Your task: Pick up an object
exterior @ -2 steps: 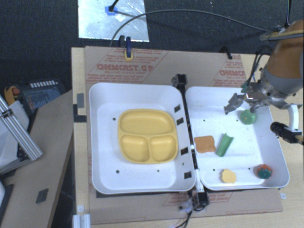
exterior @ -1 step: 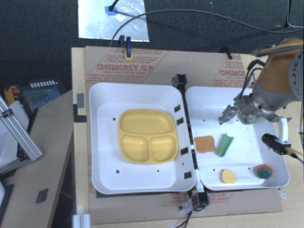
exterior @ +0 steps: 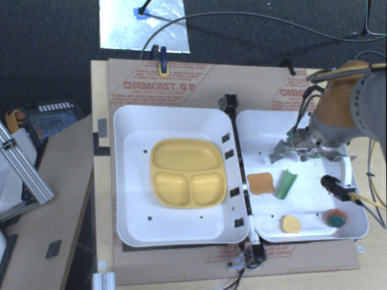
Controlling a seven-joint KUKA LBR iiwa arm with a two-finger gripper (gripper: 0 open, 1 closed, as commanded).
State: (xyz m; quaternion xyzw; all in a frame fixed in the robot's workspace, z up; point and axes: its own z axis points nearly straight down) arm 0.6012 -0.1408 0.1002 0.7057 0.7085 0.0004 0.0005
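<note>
The right bin point(exterior: 266, 128) holds an orange-brown flat square piece point(exterior: 260, 183), a green stick-shaped piece point(exterior: 285, 183), a small yellow lump point(exterior: 291, 224) and a teal and orange ball point(exterior: 335, 218). My gripper point(exterior: 282, 151) hangs over the middle of this bin, up and slightly right of the brown square and just above the green piece in the view. Nothing shows in its grasp. The arm comes in from the right, with its orange band above the wrist.
The left bin point(exterior: 130, 162) holds a yellow three-compartment plate point(exterior: 184, 171). A black divider with clips point(exterior: 236, 162) runs between the two bins. Cables cross the dark floor behind the bench.
</note>
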